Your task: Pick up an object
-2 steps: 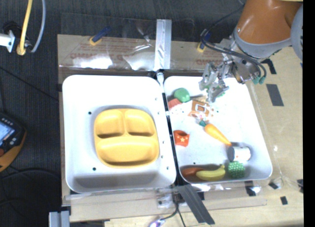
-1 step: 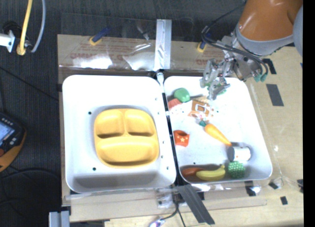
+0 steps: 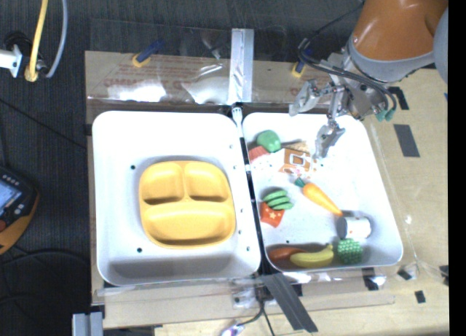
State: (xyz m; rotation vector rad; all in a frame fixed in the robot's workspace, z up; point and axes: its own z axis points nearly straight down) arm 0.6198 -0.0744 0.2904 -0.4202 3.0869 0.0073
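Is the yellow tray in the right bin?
No. The yellow tray sits in the left bin; the right bin holds the carrot and banana.

This looks like a robotics lab — a plywood bench (image 3: 419,203) sits on dark carpet, with two white bins (image 3: 116,152) clamped side by side at centre frame. Loose cables and a yellow hose (image 3: 45,6) trail at the upper left. Black tape marks (image 3: 405,140) dot the bench at right — a test rig, not a home.
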